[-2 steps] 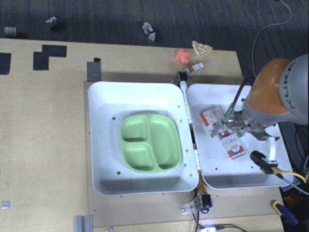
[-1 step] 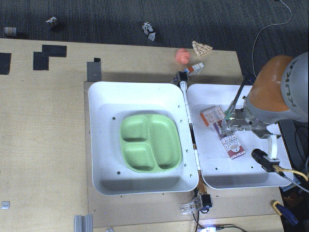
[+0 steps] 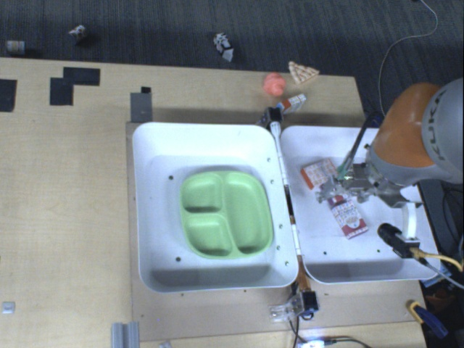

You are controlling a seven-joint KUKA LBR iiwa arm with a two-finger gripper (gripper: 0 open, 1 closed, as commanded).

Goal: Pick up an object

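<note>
Centrally over the floor of the right bin: gripper, set low, carried on the grey arm that enters from the view's right. Open or closed: cannot tell, since from above the tool reads only as a blur of metal.

Just below and right of the gripper: red-and-white packet, flat on the bin floor. Oblong, with a white printed panel toward the gripper and solid red at the far end. Long axis slanted, running from the gripper down toward the bin's lower right corner. Near end at or under the gripper, contact not readable.

Just up and left of the gripper: second packet, orange-red with a white patch, lying flat. Long axis nearly across the view, slightly tilted.

Room for moving: bare white floor below and left of the gripper as far as the near wall, and a bare strip above it up to the far wall. Dividing walls between the two bins farther left.

Beyond the divide, well left of the gripper: left bin holding a green divided tray with three compartments.

Farther out, on the bench above the bins: pink ball and a triangular wedge, close together.
</note>
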